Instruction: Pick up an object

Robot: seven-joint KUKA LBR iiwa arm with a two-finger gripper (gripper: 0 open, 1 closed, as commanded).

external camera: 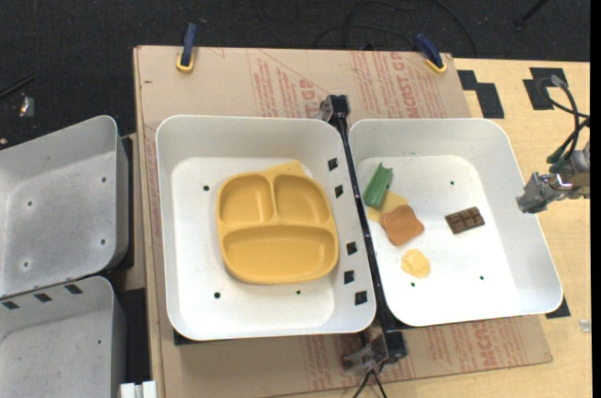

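The right bin [488, 293] holds several small items. A green block [378, 184] lies tilted near its left wall, partly on a thin yellow slice [395, 202]. Just below sit a brown toast-like piece [402, 224] and a small yellow lump [415, 264]. A dark brown chocolate bar [464, 220] lies further right. My gripper [542, 191] is a small grey shape at the far right, just outside the right bin's right rim, level with the chocolate bar and apart from every item.
The left bin [188, 293] holds a yellow divided plate [278, 228] with a pale yellow flat piece [293, 169] peeking out behind it. Two clamps [187, 49] pin the cardboard at the back. Spare white bins [56, 199] lie at the left.
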